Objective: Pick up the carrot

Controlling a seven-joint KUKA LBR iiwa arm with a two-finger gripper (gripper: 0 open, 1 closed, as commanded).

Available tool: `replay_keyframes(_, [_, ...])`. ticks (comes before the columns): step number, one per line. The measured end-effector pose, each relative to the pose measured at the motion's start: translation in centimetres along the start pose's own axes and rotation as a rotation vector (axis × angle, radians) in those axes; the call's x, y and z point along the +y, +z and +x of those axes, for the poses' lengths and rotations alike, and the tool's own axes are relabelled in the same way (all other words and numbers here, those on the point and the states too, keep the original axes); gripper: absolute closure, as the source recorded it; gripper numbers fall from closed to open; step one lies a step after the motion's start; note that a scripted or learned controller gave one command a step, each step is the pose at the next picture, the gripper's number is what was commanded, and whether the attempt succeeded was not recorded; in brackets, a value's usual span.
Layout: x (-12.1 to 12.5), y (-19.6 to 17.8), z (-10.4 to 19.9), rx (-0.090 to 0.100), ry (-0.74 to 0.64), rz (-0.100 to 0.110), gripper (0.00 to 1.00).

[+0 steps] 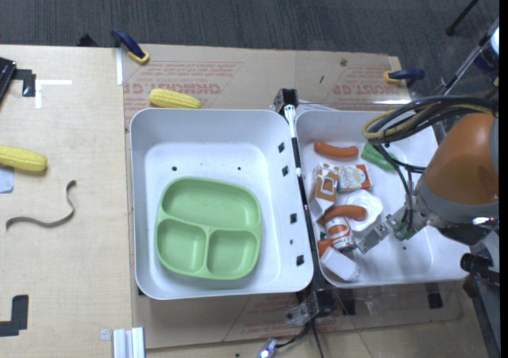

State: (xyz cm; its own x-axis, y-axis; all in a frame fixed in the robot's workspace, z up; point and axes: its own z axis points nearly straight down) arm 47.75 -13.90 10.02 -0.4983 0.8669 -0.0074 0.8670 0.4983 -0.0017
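Note:
An orange-red elongated piece that looks like the carrot [347,212] lies in the middle of the right bin [413,265], resting on a white item. A similar reddish sausage shape [336,148] lies near the bin's far wall. My gripper [361,240] reaches in from the right and sits low in the bin, just below and right of the carrot. It is beside a small red-and-white can [340,235]. I see nothing clearly held.
The right bin also holds an orange-and-white packet [340,180], a green piece [379,157] and a white wrapper [341,269]. The left bin [151,269] holds a green divided plate [210,229]. Two corn cobs [175,98] [22,159] lie outside on the bench.

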Motion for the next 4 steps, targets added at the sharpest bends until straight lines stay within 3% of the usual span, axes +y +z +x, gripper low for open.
replay_keyframes(1, [-2.4,0.9,-7.0,0.003,-0.161,-0.003,0.0])
replay_keyframes(2, [2.0,0.7,3.1,-0.002,-0.146,-0.005,0.0])
replay_keyframes(3, [-1.3,-3.2,-2.3,0.003,-0.454,-0.004,0.0])
replay_keyframes(4, [2.0,-1.7,3.3,0.005,-0.402,-0.005,0.0])
